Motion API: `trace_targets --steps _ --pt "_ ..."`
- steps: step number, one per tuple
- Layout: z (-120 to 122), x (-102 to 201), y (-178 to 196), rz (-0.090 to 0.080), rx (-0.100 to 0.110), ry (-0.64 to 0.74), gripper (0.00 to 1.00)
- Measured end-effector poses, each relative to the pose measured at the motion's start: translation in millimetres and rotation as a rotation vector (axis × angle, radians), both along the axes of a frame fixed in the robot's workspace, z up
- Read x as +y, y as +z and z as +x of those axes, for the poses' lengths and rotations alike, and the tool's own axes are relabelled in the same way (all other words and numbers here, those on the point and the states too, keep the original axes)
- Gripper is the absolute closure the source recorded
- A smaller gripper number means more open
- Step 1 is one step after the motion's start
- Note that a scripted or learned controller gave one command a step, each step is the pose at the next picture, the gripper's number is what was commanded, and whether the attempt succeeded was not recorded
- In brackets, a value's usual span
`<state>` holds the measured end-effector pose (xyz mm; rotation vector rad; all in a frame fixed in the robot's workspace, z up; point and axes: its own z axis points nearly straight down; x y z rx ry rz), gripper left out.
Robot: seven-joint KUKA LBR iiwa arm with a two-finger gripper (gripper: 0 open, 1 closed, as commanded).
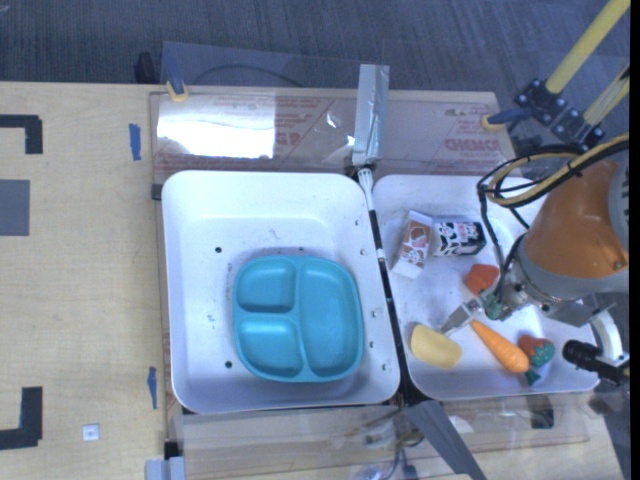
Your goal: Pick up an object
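Orange plastic carrot (503,347) is lying in the right bin (440,193), just below my gripper (492,306), which is hovering between it and a yellow piece (435,347); I cannot tell how my gripper is set.

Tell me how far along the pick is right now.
Done: the arm has reached into the right bin, and its gripper is low among the items. In hand: nothing visibly; the carrot and yellow piece lie on the bin floor. Left: grasp and lift.
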<state>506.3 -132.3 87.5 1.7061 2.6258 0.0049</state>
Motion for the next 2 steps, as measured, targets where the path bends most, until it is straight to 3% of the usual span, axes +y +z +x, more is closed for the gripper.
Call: trace_targets --steps 1,2 --pt "2 0 12 -0.001 -0.008 -0.001 1.0" --pt "74 29 95 0.005 0.006 -0.256 1.0"
